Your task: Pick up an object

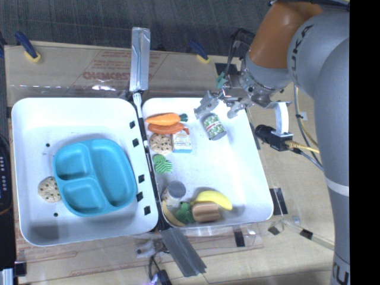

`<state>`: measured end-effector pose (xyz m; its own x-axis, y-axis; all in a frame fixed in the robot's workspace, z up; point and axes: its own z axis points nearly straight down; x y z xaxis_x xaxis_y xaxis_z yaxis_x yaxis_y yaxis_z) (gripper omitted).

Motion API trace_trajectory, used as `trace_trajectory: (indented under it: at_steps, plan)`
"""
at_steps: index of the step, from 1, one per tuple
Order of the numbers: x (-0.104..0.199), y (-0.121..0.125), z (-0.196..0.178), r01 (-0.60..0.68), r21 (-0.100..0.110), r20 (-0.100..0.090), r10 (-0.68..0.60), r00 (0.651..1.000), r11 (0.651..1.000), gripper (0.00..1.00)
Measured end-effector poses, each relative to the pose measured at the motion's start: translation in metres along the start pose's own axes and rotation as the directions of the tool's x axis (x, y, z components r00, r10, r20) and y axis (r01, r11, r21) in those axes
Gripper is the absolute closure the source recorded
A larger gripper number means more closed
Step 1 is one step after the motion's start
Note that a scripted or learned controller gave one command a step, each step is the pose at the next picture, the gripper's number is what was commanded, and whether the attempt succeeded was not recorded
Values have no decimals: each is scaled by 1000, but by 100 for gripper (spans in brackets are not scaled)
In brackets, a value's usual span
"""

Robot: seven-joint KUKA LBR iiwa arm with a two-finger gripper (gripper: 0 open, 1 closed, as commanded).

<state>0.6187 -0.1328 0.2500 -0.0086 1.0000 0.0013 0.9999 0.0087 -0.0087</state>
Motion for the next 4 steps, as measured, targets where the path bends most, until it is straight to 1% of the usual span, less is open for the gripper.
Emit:
trace_trajectory:
  at_steps: [1, 2, 3, 4]
  plan:
    - [-62, 36, 148, -10, 6, 0, 10, 1000, 1000, 0]
    - [-60, -22, 154, -24, 1, -1, 24, 1000, 1000, 0]
    - [-35, -77, 160, 10, -5, 0, -10, 1000, 1000, 0]
    - [-6, -99, 84, -122, -4, -1, 122, 993, 992, 0]
